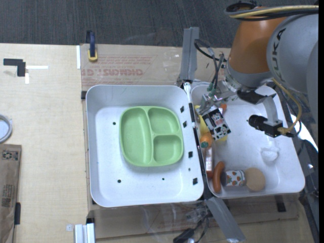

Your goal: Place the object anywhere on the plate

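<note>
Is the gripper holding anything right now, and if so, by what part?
Cannot be told. The gripper is low in the right bin, near its left wall, right at a small black-and-white object. A grasp cannot be confirmed from this angle.

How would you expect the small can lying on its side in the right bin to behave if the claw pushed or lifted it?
The small can lies on its side, so a push would probably roll it. The tan ball and orange sausage-shaped toy flank it and may block that. Its curved, seemingly glossy wall could slip from the claw.
</note>
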{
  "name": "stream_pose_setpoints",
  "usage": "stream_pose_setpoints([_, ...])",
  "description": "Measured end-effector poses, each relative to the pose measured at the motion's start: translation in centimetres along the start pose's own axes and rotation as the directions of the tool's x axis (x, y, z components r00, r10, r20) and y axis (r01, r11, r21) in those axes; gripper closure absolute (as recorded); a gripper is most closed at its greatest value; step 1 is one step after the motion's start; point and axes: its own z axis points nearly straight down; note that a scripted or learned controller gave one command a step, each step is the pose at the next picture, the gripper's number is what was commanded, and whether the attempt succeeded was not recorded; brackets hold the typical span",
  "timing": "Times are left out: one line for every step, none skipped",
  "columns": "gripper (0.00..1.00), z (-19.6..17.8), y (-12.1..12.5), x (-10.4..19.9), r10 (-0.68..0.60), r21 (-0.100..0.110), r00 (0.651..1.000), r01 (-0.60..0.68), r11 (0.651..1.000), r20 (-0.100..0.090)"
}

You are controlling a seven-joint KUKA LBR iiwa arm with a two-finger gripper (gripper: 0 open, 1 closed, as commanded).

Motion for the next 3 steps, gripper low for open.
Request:
stream_pose_setpoints([1.00,0.0,0.6,5.0,-0.278,0.000,0.961,0.278,0.961,0.000])
stream_pose_setpoints([1.00,0.0,5.8,9.2,-0.380,-0.002,0.925,0.380,0.925,0.001])
stream_pose_setpoints([0.00,0.0,5.8,9.1,-0.379,-0.002,0.925,0.379,0.925,0.002])
